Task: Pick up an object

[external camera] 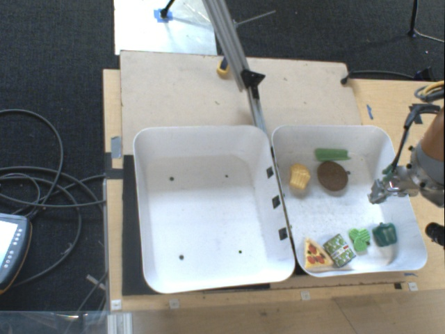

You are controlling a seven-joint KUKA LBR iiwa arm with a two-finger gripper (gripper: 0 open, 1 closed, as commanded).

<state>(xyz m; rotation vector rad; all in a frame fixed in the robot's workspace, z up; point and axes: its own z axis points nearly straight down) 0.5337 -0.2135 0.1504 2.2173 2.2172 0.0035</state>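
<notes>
Reaching from the right, the hand looks blurred, its arm cropped.

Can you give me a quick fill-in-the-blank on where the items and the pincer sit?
1. All the objects lie in the ___ bin.
2. The brown round piece lies just below the ___ bar.
3. The pizza slice lies touching the left side of the ___ box.
4. The pincer hangs over the right bin's ___ edge.

Missing words: right; green; green; right
</notes>
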